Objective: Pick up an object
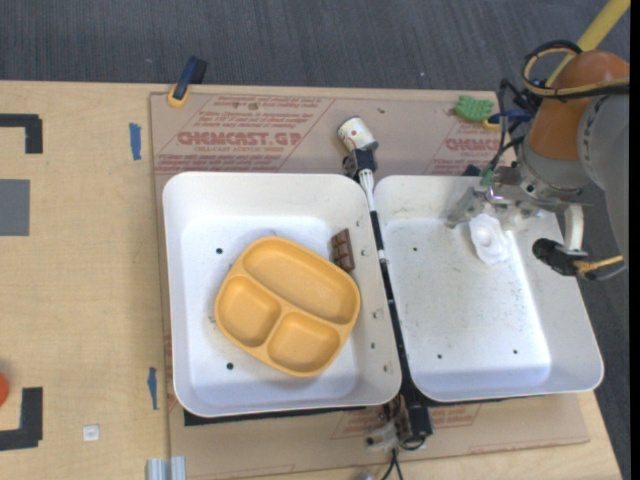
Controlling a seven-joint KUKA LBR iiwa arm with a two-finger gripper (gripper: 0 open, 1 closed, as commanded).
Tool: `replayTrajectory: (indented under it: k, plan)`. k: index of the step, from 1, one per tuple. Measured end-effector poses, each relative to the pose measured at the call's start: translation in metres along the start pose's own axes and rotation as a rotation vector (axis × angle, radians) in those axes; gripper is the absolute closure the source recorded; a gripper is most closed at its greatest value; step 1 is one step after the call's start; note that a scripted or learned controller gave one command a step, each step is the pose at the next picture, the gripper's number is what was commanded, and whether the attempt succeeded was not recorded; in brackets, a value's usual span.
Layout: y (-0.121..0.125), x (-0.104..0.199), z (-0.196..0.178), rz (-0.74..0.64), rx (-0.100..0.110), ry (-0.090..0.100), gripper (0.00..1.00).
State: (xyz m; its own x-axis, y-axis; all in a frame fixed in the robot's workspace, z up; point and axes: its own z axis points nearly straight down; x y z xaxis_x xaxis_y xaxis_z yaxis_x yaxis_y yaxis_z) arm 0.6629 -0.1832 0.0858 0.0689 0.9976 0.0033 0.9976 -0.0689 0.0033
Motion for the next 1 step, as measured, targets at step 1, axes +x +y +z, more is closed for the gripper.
replayTrajectory:
  k: [1]
  plan:
    - [-0.033,-0.0067,0.0005,-0.201,0.004,-0.002,0.0]
